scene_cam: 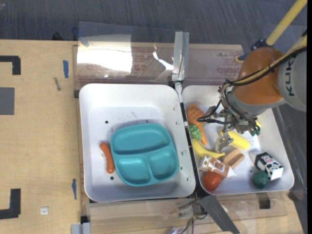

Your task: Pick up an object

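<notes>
Gripper point(225, 141) hangs over the banana point(207, 149) in the right bin point(285, 172); the banana's long axis runs diagonally beneath it. Jaw opening cannot be told.

The arm point(273, 77) enters from the right side of the camera view, its grey body carrying an orange band above the wrist, with cables running along it. The wrist points downward, placing the gripper point(225, 141) low over the right-hand bin. The finger assembly appears as a small metallic cluster beneath the wrist; its opening state is not discernible.
</notes>
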`<state>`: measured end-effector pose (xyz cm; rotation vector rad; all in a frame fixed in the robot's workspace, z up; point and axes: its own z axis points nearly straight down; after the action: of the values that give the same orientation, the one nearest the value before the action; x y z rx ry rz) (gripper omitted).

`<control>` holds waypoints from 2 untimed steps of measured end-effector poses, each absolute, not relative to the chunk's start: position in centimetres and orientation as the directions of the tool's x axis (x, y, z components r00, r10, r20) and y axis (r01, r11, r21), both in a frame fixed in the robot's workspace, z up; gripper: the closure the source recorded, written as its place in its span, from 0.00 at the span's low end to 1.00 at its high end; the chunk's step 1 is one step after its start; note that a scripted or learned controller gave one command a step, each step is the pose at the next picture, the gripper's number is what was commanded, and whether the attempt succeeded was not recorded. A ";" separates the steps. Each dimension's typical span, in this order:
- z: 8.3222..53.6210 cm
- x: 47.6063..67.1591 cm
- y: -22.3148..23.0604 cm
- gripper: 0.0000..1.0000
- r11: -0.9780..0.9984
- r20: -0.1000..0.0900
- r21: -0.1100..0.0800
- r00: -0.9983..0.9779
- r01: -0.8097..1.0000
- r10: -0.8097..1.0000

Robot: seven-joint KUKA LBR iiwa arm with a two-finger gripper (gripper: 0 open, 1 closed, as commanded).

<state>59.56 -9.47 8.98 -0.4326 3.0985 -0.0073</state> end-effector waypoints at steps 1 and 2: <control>17.8 66.4 -20.7 0.00 0.998 -0.018 -0.007 -0.998 -0.055 -0.055; 9.8 66.1 -22.1 0.00 1.000 -0.011 -0.001 -1.000 0.004 0.004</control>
<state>66.08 -22.08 9.85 0.0055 3.1307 -0.0023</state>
